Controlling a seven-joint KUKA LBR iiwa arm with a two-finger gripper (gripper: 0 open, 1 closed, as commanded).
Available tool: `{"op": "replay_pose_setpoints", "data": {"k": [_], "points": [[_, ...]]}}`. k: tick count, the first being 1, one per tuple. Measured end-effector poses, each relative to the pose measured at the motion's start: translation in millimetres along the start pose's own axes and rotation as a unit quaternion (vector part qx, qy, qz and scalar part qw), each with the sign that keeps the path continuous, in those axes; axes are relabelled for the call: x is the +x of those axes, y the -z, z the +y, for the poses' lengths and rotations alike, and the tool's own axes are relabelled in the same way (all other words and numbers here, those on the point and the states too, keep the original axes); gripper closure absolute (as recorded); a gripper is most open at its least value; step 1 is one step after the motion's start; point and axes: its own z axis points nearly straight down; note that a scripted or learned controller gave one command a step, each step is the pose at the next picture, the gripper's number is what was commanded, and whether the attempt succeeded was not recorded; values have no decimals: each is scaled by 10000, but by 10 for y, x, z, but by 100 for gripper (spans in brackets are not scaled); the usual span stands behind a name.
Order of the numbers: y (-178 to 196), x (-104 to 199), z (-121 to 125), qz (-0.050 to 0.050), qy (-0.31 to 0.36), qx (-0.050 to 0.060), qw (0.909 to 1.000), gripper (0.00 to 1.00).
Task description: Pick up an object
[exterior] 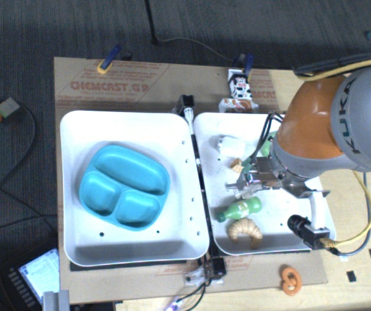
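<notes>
Arm [321,125] reaches in from the right and hangs over the right bin [206,167]. Gripper [253,177] sits low over the middle of that bin; whether it is wide or narrow cannot be told from this slant, the metal parts blur together, and nothing is visibly held.

Candidate objects, all in the right bin:
- green bottle-shaped toy [240,209], just below and slightly left of the gripper. Long axis runs roughly left-right, tilted a little up toward the right. Nearest thing to the gripper; judged the likeliest target.
- tan croissant-shaped toy [245,229], just below the green toy, near the bin's front wall, close beside the green toy and possibly touching it.
- small white item [226,144] and a small tan piece [236,166], up and left of the gripper.

Judgement: the coming move turns on a short shift down-left in the view, with the fingers set across the green toy's short axis. The croissant toy beside it could get nudged or caught along with it.

Left bin [68,173] holds a blue divided tray [123,185], well apart from the gripper and not in the way. An orange ring [291,279] lies on the bench outside the bins
</notes>
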Motion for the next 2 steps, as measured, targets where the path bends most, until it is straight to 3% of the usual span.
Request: {"op": "replay_pose_setpoints", "data": {"k": [1, 2], "points": [[-214, 159, 400, 1, 8, -3, 10000, 100], [-310, 713, -3, 3, 12, 5, 10000, 100]]}}
